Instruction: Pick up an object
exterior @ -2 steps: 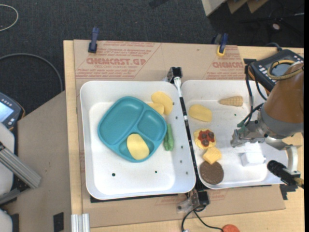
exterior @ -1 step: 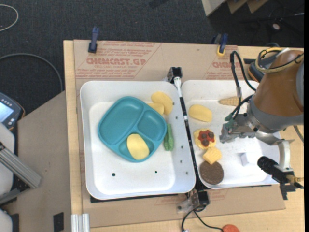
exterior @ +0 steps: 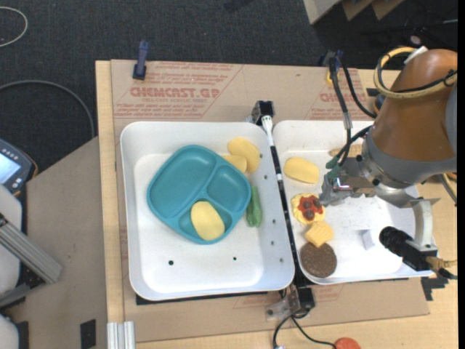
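Over right bin [exterior: 349,133] | end effector [exterior: 330,192] beside pizza toy [exterior: 308,207] | finger state: cannot tell

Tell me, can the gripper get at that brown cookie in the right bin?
Probably yes. The cookie lies uncovered at the right bin's near corner, its top exposed. The gripper hangs just above it in the same bin. Only the cheese piece touching it and the bin wall might crowd the fingers.

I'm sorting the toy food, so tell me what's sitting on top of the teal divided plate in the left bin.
One yellow oval food piece lies in a lower compartment of the teal divided plate. Its other compartments look bare. What lies under the plate is covered.
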Robot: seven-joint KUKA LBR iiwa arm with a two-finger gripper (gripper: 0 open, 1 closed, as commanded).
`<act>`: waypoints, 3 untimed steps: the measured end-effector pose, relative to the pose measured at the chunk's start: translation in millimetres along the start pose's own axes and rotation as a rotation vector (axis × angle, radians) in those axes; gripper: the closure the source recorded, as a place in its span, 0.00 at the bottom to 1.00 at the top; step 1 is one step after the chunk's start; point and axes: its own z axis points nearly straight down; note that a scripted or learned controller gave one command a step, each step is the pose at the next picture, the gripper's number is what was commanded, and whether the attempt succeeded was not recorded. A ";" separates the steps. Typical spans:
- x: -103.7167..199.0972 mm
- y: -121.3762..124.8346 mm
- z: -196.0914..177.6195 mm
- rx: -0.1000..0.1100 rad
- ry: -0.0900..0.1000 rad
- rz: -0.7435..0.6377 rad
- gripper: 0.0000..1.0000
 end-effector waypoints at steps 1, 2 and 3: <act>-24.0 30.1 74.7 0.014 -0.001 0.009 1.00; 9.6 -0.2 -19.0 -0.001 0.000 0.002 1.00; -27.7 20.7 58.5 0.016 -0.002 0.011 1.00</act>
